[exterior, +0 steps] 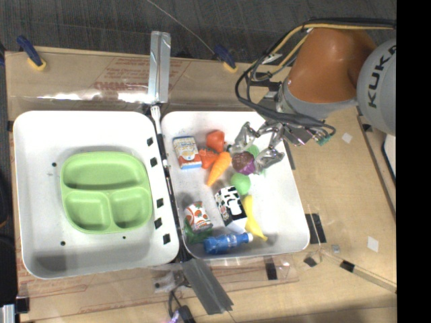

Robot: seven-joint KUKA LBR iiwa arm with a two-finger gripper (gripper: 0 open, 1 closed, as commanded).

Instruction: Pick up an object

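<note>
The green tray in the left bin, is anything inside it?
Nothing sits in the green tray: all three of its compartments show bare green plastic. It lies flat in the left bin. Whatever is under the tray is covered, so that cannot be seen.

So the arm (337,59) comes in from the right side of the view, grey body with that big orange band (326,62) sitting just above the wrist. Dark and yellow cables (259,79) loop off its left side and run down toward the wrist. The whole thing is angled down and to the left, so the wrist points into the upper part of the right-hand bin. The gripper (256,150) hangs low there, its metal fingers (242,136) spread out on either side, and a purplish round thing (242,161) sits right between the tips. Can't tell if the tips are actually pressing on it.
</note>
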